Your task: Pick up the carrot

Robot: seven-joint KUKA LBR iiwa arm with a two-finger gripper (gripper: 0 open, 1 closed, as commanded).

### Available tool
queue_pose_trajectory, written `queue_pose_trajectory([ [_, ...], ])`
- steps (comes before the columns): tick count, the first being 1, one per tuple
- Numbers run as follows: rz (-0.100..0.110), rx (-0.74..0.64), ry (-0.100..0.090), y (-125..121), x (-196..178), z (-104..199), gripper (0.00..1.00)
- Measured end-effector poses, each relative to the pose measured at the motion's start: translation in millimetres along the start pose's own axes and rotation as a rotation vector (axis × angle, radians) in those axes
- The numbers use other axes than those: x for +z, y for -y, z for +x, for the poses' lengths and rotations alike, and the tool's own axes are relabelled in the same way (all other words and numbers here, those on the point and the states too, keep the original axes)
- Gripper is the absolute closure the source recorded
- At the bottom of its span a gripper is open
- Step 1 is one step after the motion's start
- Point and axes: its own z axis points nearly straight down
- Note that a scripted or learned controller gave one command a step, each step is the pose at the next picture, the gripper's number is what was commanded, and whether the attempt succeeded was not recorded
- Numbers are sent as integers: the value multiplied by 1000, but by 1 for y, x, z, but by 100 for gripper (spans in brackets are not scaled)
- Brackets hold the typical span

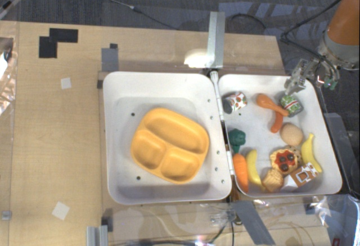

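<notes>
Hovering over the right bin's [332,143] far corner, gripper [296,83] looks parted, grasping nothing; carrot [241,170] lies well apart at near-left wall, beside a banana [253,167]; likely light, stiff, slick plastic; pinch mid-body across its width.

Upper right of the frame: arm [344,22] with orange band, grey wrist, and a metallic gripper [296,80] with thin jaws.

Bins [169,84] white smooth plastic; bench [50,126] matt wood; yellow tray [169,143] glossy plastic; carrot [241,169] smooth.
</notes>
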Motion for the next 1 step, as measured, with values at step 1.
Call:
queue_pose_trajectory([
  [1, 0, -14, -11, 6, 25, 100, 100],
])
